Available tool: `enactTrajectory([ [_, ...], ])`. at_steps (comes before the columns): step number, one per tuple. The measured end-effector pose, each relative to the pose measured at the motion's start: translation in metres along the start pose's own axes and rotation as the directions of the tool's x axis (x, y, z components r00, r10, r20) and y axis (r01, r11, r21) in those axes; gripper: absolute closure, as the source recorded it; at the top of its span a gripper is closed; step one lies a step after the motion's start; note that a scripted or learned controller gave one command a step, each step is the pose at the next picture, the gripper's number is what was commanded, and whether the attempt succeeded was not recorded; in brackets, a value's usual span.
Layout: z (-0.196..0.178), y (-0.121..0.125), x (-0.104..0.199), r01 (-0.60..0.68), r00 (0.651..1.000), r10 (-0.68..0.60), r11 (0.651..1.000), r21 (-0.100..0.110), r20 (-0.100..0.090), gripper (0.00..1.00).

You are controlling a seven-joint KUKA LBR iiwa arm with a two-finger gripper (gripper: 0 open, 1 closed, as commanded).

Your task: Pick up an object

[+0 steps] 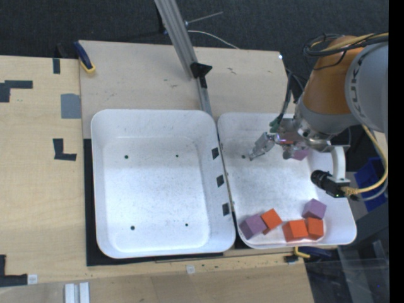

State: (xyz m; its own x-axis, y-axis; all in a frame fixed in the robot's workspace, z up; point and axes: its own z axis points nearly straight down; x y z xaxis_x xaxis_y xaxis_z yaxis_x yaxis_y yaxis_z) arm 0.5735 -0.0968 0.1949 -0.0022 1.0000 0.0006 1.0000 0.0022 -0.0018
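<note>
Two shallow white bins, smooth moulded plastic with rounded corners and dark speckling on the floors: left bin touching the right bin along its left wall. Beneath the right bin, a pale wooden bench with dark tape marks; beyond the bench, black carpet-like flooring. Slanted across the bench to the right bin's upper left corner, a ribbed metal rail.

Five small matte blocks, foam-like and cube-shaped, clustered along the right bin's lower wall: purple, orange, orange, orange, purple. Some touching, none stacked.

Above the right bin's upper half, well apart from that cluster, the gripper, metallic and angled down-left. Spread or closed: cannot tell. Just beside its body, a small purple piece, nature unclear.
</note>
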Motion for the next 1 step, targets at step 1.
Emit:
enactTrajectory([
  [1,-0.0187,-0.0352,-0.0704,-0.008,1.000,0.008,1.000,0.000,0.004,0.00],
])
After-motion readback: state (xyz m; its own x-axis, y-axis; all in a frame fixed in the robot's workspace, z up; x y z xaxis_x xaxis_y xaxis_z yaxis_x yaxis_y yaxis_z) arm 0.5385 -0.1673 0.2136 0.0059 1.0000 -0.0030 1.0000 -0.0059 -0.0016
